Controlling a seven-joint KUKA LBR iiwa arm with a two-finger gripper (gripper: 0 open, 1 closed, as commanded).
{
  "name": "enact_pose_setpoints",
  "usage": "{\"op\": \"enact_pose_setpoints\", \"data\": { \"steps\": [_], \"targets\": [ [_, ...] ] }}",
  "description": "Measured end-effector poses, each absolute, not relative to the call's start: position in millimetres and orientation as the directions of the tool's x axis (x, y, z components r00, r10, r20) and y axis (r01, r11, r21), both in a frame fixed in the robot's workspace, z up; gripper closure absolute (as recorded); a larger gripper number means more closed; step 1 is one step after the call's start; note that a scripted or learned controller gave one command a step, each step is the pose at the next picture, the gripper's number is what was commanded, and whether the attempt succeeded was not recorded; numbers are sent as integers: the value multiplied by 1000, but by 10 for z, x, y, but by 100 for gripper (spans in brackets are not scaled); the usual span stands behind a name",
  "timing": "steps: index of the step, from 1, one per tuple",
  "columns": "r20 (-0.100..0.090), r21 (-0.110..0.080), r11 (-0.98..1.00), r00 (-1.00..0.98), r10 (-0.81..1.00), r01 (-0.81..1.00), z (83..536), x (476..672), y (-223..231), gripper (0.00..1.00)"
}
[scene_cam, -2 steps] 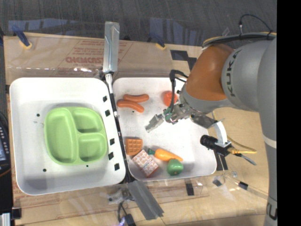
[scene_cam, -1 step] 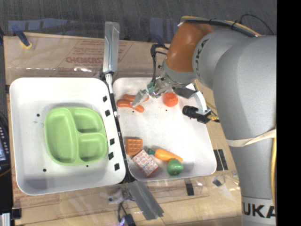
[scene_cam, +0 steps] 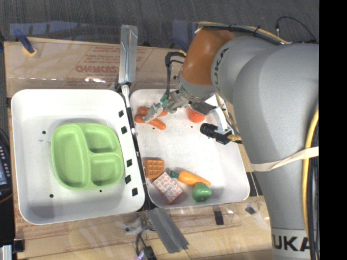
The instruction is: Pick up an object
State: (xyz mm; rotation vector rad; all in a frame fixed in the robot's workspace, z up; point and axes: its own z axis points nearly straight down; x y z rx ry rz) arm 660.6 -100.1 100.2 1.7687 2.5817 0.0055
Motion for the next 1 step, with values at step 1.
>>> {"op": "enact_pose_setpoints", "data": {
  "steps": [1],
  "targets": [
    [0, -2, 366, -366, 931, 931, 1039, 6574, -982, 100]
  ]
}}
